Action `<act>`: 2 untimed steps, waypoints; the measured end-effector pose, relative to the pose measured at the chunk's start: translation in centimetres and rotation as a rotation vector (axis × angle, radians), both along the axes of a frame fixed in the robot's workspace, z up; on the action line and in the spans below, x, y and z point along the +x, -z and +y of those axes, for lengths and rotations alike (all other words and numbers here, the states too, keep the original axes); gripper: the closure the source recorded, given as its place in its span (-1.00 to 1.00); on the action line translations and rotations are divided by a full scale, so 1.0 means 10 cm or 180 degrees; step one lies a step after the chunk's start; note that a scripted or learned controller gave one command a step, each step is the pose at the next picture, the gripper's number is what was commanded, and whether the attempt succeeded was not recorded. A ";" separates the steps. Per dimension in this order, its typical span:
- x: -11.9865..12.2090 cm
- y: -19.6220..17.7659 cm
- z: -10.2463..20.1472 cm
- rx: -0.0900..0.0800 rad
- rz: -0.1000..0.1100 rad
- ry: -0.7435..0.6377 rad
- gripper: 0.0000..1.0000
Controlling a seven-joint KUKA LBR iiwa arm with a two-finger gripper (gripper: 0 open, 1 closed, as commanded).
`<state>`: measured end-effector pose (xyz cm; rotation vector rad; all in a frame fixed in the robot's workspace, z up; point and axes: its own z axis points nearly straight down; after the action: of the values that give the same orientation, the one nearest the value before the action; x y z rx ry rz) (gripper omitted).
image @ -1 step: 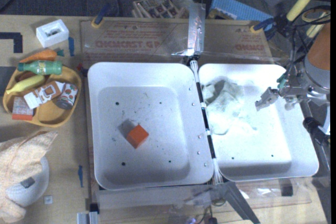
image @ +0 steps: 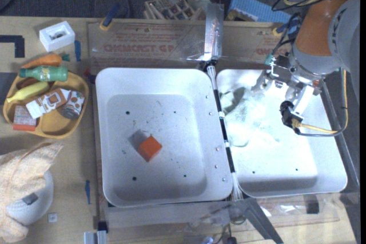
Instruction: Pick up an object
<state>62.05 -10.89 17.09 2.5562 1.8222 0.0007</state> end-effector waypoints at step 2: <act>0.42 0.71 -0.18 0.0004 0.0009 0.0142 -1.00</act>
<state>66.26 -12.70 10.02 2.5985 1.7661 -0.0020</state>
